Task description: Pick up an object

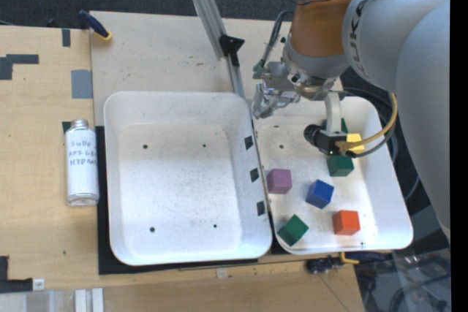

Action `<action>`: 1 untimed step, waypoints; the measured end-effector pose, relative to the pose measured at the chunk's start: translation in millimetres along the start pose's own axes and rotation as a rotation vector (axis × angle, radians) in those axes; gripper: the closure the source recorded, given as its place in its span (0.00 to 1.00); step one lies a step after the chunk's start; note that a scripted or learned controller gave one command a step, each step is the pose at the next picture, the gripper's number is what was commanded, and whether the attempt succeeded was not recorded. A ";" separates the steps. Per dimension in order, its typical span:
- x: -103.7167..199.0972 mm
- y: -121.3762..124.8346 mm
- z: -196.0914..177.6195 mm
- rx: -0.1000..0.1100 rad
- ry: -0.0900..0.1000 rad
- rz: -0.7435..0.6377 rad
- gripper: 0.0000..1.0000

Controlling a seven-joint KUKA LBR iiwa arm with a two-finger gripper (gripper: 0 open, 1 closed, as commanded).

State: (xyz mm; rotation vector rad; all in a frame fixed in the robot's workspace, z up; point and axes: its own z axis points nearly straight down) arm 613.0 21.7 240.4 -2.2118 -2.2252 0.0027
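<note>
Grey metal and an orange band made up the bulk of the big KUKA arm (380, 18), which reached in from the right and hung over the far end of the right-hand shallow white plastic bin (395, 219). Beside it, the left-hand shallow white plastic bin (124, 113) sat on the pale wooden bench (153, 47), with a white spray can (81, 161) lying just outside its left wall. The end effector (267, 104) was poised near the far left corner of the right bin, above the wall the two bins share; whether it was parted or closed I could not tell, and nothing showed in it. The candidates lay nearer the camera in that bin: a purple cube (278, 180), a blue cube (319, 193), a green cube (293, 229), an orange cube (346, 221), and another green block (340, 165) just beside a yellow piece (353, 139). I judged this the approach step, nothing yet grasped. The next move probably called for shifting towards the purple cube, the nearest, then descending squarely over it.
</note>
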 end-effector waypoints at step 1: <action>46.4 -22.4 13.0 0.001 -0.001 0.000 1.00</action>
